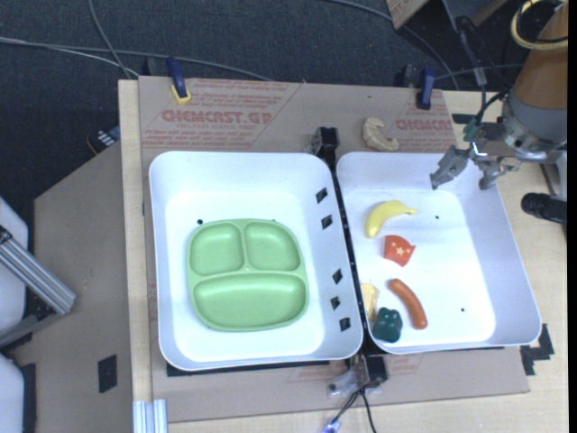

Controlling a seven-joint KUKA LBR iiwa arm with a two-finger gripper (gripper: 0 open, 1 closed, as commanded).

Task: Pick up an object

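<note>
The right bin (487, 269) holds a yellow banana (388, 215), a red strawberry (398, 250), a reddish sausage (408, 302) and a dark green pepper (388, 324). A small yellowish piece (369, 299) lies against the bin's left wall. My gripper (467, 174) hangs over the bin's far right corner, up and to the right of the banana. Its two fingers are spread open with nothing between them.
The left bin (171, 206) holds a green divided plate (247, 274). A beige object (380, 134) lies on the cardboard behind the right bin. Blue clamps (179, 84) grip the board's far edge. Cables run across the dark floor beyond.
</note>
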